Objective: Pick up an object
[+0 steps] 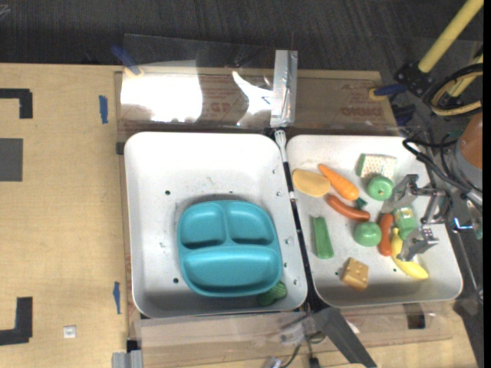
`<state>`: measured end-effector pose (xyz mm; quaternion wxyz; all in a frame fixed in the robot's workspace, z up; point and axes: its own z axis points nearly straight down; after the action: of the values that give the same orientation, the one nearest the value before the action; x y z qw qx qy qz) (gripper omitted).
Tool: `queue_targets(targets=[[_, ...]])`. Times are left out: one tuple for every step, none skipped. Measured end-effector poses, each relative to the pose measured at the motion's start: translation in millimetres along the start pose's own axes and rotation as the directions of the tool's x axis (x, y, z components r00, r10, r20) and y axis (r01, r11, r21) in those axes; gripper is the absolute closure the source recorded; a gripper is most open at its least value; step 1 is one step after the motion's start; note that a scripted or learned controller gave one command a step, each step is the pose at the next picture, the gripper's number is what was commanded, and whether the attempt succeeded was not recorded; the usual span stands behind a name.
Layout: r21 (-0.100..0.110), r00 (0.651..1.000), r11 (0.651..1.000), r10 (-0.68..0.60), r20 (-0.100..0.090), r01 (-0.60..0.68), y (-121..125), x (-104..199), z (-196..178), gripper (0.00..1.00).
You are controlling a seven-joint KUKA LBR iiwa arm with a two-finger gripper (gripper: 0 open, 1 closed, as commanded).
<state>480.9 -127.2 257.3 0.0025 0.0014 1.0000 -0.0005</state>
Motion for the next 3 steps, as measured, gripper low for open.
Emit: queue_targets(targets=[[0.003,0.998,0.998,0.063,0.012,-0.063,-5,-32,167,0.0],[0.001,0.996,0.996,0.089,0.011,-0.089,12,-60,168,0.0],[-0.002,0.951,0.951,0.31,0.009,-0.31,28,-114,168,0.0]])
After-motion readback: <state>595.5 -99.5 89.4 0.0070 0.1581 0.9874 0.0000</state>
